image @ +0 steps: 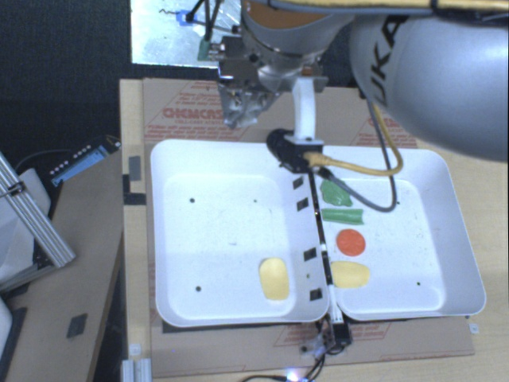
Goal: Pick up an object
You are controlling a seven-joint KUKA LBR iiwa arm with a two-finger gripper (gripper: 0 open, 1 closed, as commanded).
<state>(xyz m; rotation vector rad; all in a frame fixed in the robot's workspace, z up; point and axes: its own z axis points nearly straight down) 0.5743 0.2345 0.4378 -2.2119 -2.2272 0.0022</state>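
Tool (242,110) hangs past the left bin's (171,213) 12 o'clock rim, its grip unreadable; yellow piece (274,278) lies at 5 o'clock.

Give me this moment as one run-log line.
gripper: above the bench beyond the left bin's far edge | left bin: yellow piece | right bin: two green pieces, orange-red disc, yellow piece

Small toy foods (351,243) (yellow, green, orange) in bins
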